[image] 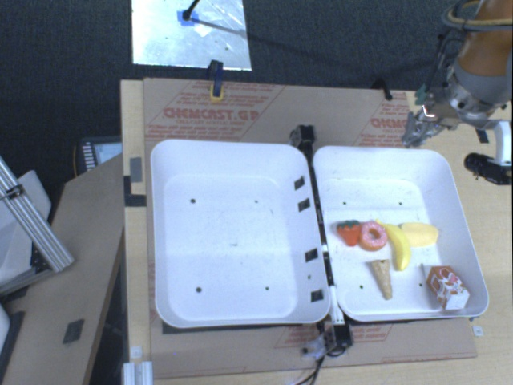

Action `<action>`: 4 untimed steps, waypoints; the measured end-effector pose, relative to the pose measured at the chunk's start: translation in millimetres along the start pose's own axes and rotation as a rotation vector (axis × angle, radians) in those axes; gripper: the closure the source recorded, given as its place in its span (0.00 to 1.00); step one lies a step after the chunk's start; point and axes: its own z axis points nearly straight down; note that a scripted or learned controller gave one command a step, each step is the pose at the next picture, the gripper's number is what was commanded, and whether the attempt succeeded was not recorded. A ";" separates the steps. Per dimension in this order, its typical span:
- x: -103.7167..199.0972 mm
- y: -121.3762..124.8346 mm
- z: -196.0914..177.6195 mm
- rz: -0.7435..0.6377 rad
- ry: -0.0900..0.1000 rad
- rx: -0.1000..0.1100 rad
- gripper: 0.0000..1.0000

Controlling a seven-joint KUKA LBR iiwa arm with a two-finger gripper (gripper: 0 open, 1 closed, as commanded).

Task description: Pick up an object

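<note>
The right bin [449, 183] holds every candidate — a pink donut [373, 236] touching an orange-red piece [349, 232], a banana [398, 245], a pale yellow lemon-like piece [420, 233], a cone [382, 278] and a small patterned box [446, 286] near the front right corner. The crowding is the risk: closing on the donut could nudge its neighbours or catch two at once, and the banana may roll. The gripper [420, 125] hovers above that bin's far rim, carrying nothing; open or clenched, I cannot tell. The left bin [164, 215] shows bare white floor.
</note>
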 end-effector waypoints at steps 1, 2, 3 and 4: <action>0.0 1.0 -11.2 -0.003 -0.001 -0.003 1.00; 0.0 1.9 -22.4 -0.007 -0.002 -0.007 1.00; 0.0 2.9 -33.6 -0.010 -0.003 -0.010 1.00; -55.9 -16.7 85.6 0.012 0.002 0.017 1.00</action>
